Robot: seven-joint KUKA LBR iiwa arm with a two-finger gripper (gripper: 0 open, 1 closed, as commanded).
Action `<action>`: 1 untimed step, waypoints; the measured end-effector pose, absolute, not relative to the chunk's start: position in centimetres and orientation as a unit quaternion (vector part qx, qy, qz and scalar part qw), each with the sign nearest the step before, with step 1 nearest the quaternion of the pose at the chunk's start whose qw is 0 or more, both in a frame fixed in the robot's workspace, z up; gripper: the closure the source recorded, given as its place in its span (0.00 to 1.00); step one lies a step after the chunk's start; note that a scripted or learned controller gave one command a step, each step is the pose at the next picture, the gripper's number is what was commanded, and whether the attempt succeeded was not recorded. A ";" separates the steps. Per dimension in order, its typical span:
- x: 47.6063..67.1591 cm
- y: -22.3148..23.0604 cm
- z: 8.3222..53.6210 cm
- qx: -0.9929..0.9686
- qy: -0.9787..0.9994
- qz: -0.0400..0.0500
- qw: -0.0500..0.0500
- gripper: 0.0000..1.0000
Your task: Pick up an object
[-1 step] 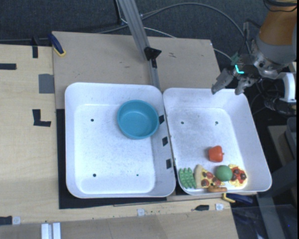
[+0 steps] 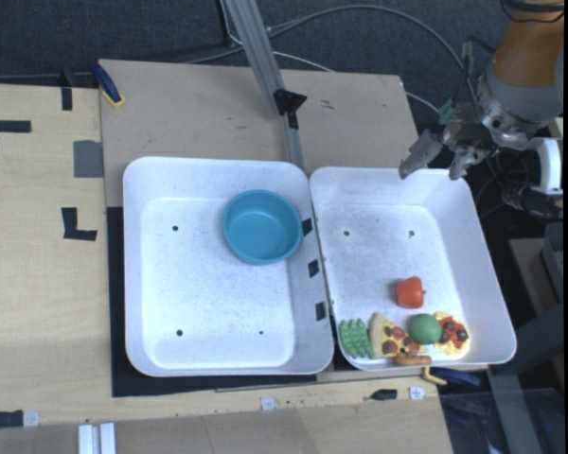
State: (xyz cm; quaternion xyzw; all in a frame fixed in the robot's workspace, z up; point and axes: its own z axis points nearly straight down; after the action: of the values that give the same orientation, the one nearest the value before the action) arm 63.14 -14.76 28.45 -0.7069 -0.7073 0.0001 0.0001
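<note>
Plywood bench (image 2: 38, 253) under a fixed overhead camera, two shallow white bins sitting side by side on it; I am hanging my gripper (image 2: 439, 158) just over the far edge of the right bin (image 2: 398, 192), its two fingers spread apart with nothing between them; the orange-banded arm (image 2: 528, 50) is reaching in past the bin's far right corner. Nothing is being lifted yet; by my reckoning the pick is only at its approach, with the descent, the closing and the raise all left to do. Candidates are lying well apart from my tool; a small red piece (image 2: 410, 292) is sitting near the right bin's near right corner, and just beyond it, crowded against the near edge, a green ball (image 2: 424, 328), a green ridged piece (image 2: 354, 337) and a cluster of mixed toy foods (image 2: 398, 340) are touching one another. A blue bowl (image 2: 261, 226) is resting in the left bin (image 2: 161, 282), toward its far right corner.
</note>
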 end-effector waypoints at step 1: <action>63.1 -13.7 22.8 -0.707 -0.707 0.001 0.002 0.00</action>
State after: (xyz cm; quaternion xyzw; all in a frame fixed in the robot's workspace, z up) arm 63.15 -13.74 22.82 -0.7068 -0.7074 0.0014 0.0018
